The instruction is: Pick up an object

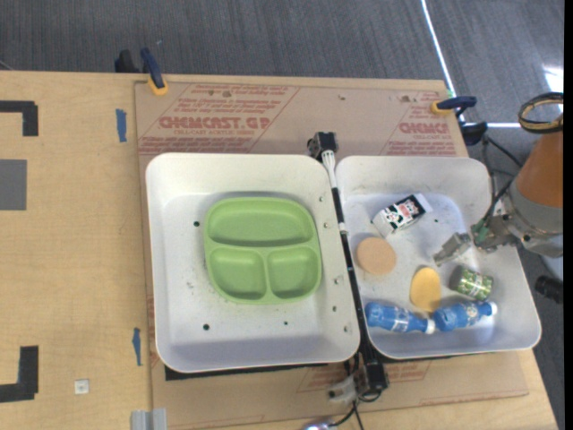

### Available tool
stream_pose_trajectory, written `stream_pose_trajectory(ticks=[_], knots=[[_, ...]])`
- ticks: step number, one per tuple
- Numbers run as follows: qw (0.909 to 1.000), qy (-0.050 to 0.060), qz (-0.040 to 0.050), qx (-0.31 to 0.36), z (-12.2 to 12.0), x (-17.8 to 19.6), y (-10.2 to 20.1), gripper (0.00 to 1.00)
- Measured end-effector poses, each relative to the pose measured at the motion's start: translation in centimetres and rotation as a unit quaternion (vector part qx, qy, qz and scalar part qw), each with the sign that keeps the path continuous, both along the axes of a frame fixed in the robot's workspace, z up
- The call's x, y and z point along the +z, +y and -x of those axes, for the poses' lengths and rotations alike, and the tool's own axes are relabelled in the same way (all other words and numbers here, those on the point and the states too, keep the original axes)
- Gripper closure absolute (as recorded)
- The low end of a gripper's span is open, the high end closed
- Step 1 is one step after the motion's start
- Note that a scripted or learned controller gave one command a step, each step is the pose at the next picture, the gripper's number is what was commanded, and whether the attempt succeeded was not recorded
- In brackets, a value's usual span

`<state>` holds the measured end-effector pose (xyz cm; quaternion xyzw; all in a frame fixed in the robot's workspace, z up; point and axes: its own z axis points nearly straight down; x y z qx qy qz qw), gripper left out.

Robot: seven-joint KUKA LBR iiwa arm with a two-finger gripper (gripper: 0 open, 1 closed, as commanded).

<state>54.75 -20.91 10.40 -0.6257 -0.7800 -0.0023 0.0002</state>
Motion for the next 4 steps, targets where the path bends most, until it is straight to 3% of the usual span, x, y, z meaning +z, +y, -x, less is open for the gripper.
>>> stream_pose_trajectory(ticks=[1, 2, 3, 4], knots=[[0.9981, 0.0, 0.0012, 0.061, 5.0, -1.8, 0.2, 0.0], [0.9981, -0.004, 0.0031, 0.061, 4.8, -0.7, 0.2, 1.0], [0.999, 0.0, 0.0022, 0.045, 1.1, 3.1, 6.2, 1.0], [0.9996, 0.001, 0.0018, -0.028, 3.6, 12.9, 11.2, 1.0]])
